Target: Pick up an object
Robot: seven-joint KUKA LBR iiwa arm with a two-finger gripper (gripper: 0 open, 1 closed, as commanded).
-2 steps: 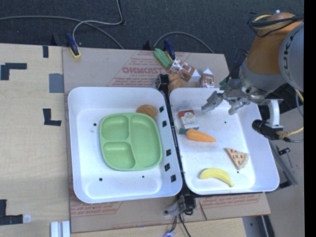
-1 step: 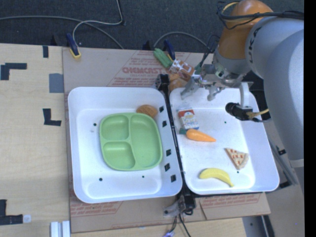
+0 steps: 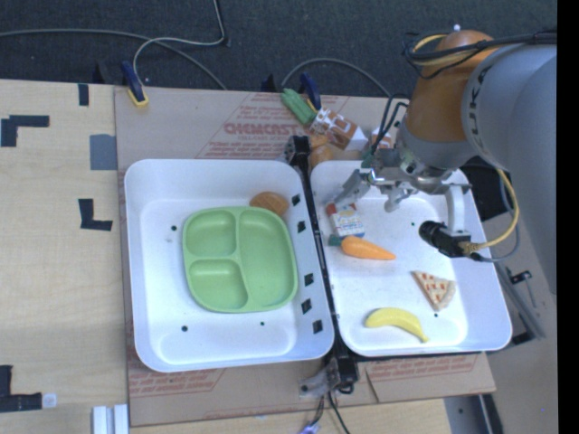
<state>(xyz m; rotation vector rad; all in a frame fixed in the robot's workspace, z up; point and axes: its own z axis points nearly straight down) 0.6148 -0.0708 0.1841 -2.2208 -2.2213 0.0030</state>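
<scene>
Gripper (image 3: 369,191) hangs over right bin (image 3: 488,333), fingers spread, grasping nothing. Toy carrot (image 3: 366,250) lies just below it, beside small carton (image 3: 344,217). Banana (image 3: 395,322), waffle slice (image 3: 434,288) nearby. Pick not yet done; descent, closing, lift remain.

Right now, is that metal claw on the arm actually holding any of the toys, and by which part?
Nothing is held. The end effector hangs open above the right bin, its fingers spread with nothing between them; the carrot lies below it.
</scene>
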